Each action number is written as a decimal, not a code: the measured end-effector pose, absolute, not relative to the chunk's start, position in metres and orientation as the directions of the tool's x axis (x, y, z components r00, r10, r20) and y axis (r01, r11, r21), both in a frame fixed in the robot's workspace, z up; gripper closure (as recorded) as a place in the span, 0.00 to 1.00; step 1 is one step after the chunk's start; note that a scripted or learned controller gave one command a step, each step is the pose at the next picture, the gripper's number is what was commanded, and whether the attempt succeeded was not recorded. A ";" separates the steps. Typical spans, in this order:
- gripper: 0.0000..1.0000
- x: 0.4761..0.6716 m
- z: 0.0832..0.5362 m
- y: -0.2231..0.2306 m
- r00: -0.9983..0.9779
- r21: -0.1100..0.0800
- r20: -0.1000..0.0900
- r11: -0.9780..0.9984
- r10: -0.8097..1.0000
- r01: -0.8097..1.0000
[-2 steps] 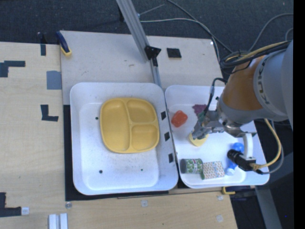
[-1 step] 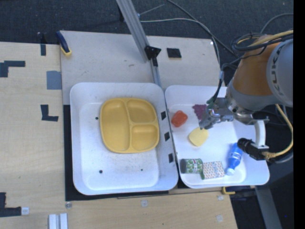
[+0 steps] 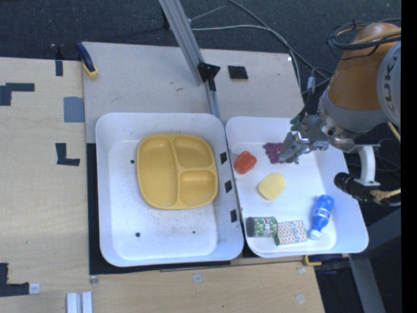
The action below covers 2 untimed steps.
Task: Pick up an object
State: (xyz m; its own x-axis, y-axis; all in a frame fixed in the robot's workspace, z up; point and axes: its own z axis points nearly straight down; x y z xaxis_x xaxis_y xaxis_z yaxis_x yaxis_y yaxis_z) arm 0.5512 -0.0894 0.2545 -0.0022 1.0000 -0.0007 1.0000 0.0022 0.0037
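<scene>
Purple object is seen in the right bin, upper part — gripper is positioned just beside it, touching or not can't be told. State of fingers can't be told. Orange piece and yellow piece lie nearby.

Two white bins, one yellow tray, one orange item, one purple item, one yellow lump, one blue bottle, one carton.

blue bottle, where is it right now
The blue bottle lies in the right bin, near its lower right corner, just right of the small carton.
</scene>
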 end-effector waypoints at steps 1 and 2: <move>1.00 0.567 0.241 -0.038 -0.006 -0.002 0.001 0.006 1.000 1.000; 1.00 0.572 0.246 0.011 -0.007 -0.001 0.001 0.007 1.000 1.000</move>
